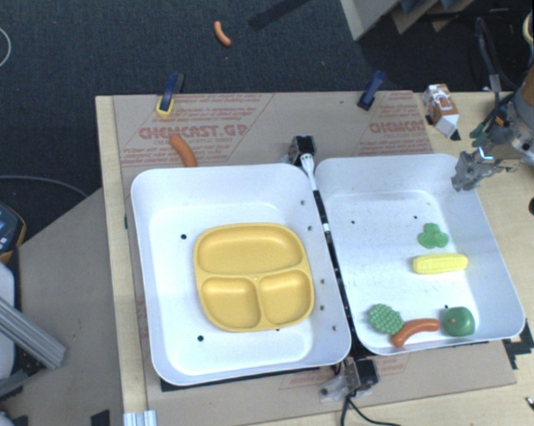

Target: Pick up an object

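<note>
The right bin (382,220) holds several toy foods along its right and near sides. A small green broccoli piece (433,237) lies just above a yellow corn cob (440,264). Near the front edge a bumpy green piece (385,317), an orange-red sausage (415,330) and a round green fruit (458,321) lie close together. My gripper (470,172) hangs at the bin's far right corner, over the rim, well apart from all the food. I see nothing held in it.
The left bin (161,221) carries a yellow three-compartment plate (252,274). An orange sausage (184,150) lies on the bench behind the left bin. Clamps (167,95) sit along the back edge.
</note>
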